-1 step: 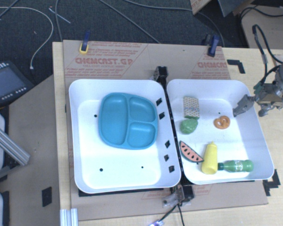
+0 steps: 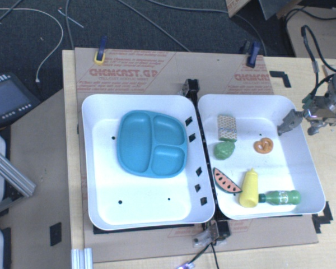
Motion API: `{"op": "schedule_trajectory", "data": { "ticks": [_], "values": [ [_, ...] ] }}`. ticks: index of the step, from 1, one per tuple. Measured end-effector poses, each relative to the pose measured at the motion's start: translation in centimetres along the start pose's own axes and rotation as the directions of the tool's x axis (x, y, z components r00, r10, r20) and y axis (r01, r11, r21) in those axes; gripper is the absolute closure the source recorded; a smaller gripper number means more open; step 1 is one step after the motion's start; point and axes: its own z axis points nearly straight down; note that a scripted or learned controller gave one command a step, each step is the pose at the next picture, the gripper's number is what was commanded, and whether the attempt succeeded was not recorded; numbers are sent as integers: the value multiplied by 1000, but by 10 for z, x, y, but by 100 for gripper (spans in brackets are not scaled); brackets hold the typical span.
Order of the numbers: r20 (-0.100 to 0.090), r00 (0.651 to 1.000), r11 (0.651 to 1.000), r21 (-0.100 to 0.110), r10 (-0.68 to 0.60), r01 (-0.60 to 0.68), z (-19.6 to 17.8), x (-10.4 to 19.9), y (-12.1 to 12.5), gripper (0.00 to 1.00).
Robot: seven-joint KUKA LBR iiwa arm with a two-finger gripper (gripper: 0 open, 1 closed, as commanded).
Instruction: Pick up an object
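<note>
We see a blue divided plate (image 2: 153,143) in the left bin (image 2: 101,206), the right bin (image 2: 302,172) holding a pretzel (image 2: 263,145), yellow bottle (image 2: 248,188), green bottle (image 2: 280,197), watermelon slice (image 2: 226,181), gripper (image 2: 300,124) at its far-right rim, fingers spread wide, holding nothing.

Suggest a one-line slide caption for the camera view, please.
Gripper open over the right bin's far edge; pretzel, bottle and blue plate unheld.
</note>
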Motion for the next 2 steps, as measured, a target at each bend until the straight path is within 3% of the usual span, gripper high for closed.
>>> {"op": "schedule_trajectory", "data": {
  "ticks": [2],
  "values": [
    [-3, 1000, 1000, 6, 0, 0, 103, 17, -11, 0]
  ]
}}
